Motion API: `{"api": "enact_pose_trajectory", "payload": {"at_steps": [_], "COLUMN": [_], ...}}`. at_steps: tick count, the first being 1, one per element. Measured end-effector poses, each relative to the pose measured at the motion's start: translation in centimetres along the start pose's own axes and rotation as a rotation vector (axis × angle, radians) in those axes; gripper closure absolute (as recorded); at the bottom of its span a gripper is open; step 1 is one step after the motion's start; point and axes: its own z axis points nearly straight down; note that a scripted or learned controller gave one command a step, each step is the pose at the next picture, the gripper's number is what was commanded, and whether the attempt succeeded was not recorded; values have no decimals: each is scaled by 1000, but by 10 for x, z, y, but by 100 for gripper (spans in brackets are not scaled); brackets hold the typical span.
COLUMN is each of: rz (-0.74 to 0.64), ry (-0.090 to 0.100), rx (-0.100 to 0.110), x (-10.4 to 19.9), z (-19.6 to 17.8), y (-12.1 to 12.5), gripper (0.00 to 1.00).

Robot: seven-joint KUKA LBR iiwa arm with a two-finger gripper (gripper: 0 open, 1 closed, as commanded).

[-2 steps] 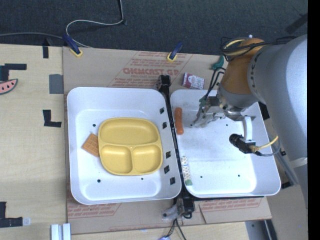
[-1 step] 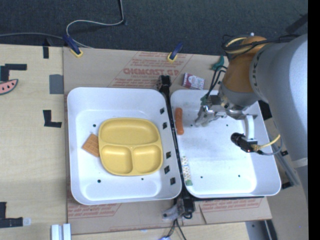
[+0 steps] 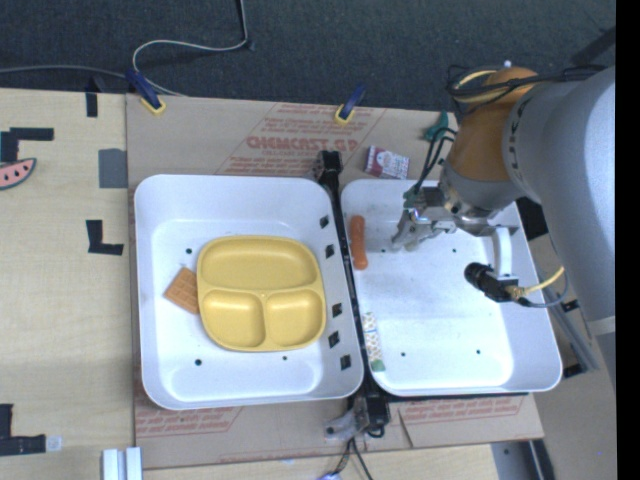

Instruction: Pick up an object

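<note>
Gripper (image 3: 405,233) sat low in right bin (image 3: 450,358), near orange sausage-like piece (image 3: 357,243). Couldn't tell its state. Nothing visibly lifted; the pick looked not yet done.

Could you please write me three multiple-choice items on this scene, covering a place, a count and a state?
1. Where does the yellow divided plate lie?
A. in the left bin
B. in the right bin
C. on the cardboard

2. How many compartments has the plate?
A. two
B. three
C. five

3. How does the orange sausage-shaped piece lie?
A. between the jaws
B. on the plate
C. loose on the right bin's floor

Answers: 1 A, it sits inside the left bin's walls. 2 B, one wide section and two smaller ones. 3 C, it rests by the bin's left wall, apart from the gripper.
</note>
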Motion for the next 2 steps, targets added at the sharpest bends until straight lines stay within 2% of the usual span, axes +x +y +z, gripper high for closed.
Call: {"api": "enact_pose_trajectory", "payload": {"at_steps": [1, 2], "rz": [0, 0], "ry": [0, 0], "rx": [1, 1], "x": [0, 0], "z": [-9, -9], "y": [0, 0], "gripper": [100, 0]}}
